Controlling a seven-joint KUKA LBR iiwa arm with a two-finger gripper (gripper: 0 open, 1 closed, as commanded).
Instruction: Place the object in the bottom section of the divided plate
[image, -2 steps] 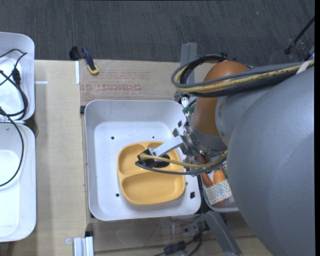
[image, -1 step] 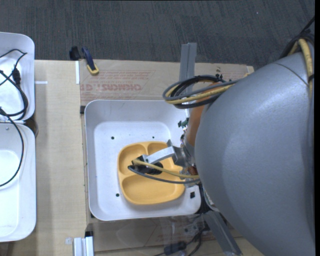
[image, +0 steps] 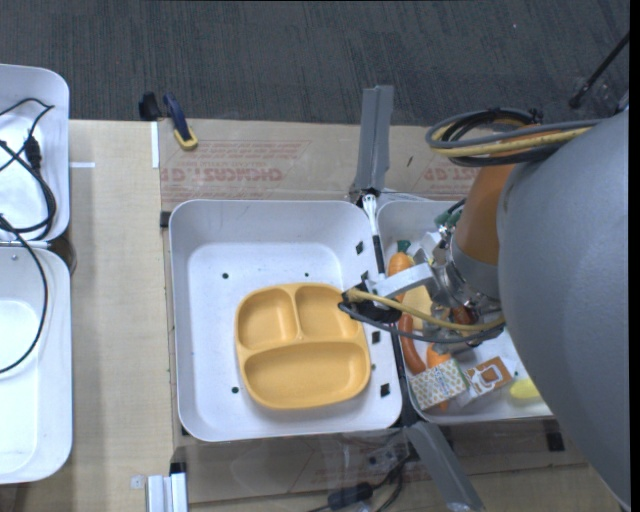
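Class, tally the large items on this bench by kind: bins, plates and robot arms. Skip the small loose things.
White bins: 2 (left bin, right bin)
Yellow divided plate: 1
Robot arm: 1
Total: 4

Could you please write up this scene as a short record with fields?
left bin: holds the divided plate, lying flat
plate layout: orange-yellow, two small sections above one large bottom section
task state: nothing placed in the bottom section yet
right bin: orange pieces, patterned packet, small printed card, yellow item
arm: reaches over the right bin
claw: above the right bin's left side; grip state unclear
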